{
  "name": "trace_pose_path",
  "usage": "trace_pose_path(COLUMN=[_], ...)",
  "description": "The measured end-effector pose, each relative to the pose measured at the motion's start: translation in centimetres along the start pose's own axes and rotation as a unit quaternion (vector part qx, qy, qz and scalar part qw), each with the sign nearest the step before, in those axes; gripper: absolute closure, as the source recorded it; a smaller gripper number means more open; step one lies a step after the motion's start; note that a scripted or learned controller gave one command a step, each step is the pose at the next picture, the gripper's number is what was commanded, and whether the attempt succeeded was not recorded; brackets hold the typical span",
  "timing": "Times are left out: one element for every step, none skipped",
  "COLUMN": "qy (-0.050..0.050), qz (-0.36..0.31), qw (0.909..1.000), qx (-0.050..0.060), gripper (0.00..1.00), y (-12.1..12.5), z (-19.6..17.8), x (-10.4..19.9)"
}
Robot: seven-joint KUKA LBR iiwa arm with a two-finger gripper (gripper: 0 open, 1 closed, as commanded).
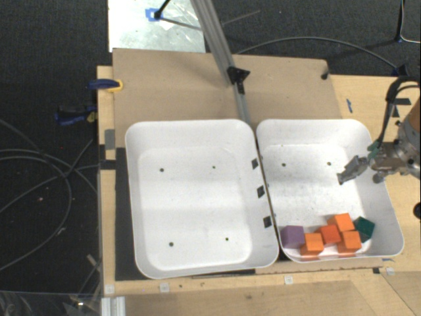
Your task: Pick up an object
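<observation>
Several small blocks lie bunched in the front right corner of the right bin [309,137]: a purple block [293,235], several orange blocks [331,234] and a dark green block [364,228]. My gripper [360,175] hangs over the right side of that bin, behind and above the blocks. It is open, with one finger [348,170] pointing left, and nothing sits between its fingers. It touches none of the blocks.
The left bin [191,131] sits beside the right one, and their rims meet along the middle. A grey metal pole [217,38] slants down from the top to the back of the bins. Cables and clamps lie on the dark floor at left.
</observation>
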State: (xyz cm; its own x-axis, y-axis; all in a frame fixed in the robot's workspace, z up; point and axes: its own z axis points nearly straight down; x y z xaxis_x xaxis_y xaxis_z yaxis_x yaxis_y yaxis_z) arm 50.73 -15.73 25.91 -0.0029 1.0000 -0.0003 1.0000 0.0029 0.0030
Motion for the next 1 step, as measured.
trace_pose_path(qy=[0.001], qz=[0.002], qw=[1.0], qx=[0.004], gripper=[0.0], y=[-2.28], z=[11.79], x=[-2.63])
